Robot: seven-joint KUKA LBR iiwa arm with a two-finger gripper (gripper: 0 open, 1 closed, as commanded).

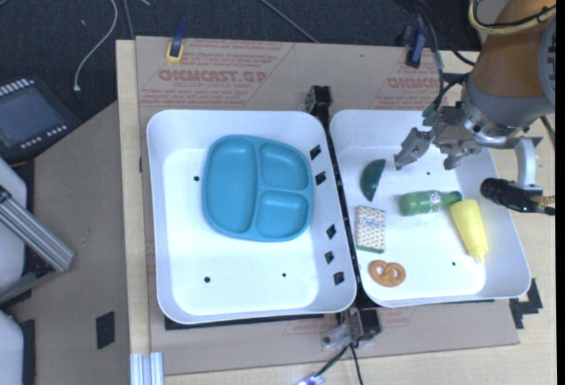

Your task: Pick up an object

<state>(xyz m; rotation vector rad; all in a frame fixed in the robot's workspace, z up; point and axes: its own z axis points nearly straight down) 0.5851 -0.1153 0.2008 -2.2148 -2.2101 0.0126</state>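
The right bin (pixel 503 282) holds a dark green rounded piece (pixel 372 178), a green bottle (pixel 428 201) lying on its side, a yellow bottle (pixel 470 227), a patterned packet (pixel 371 228) and a brown pretzel (pixel 387 272). My gripper (pixel 434 152) hangs over the back of this bin, open, fingers spread with nothing between them. It is above and just behind the green bottle, to the right of the dark green piece.
The left bin (pixel 177 286) carries a blue divided plate (pixel 258 187). Black clips (pixel 320 99) join the bins along the middle. Cables trail across the dark floor behind the bench. A black fitting (pixel 512 193) juts over the right bin's right edge.
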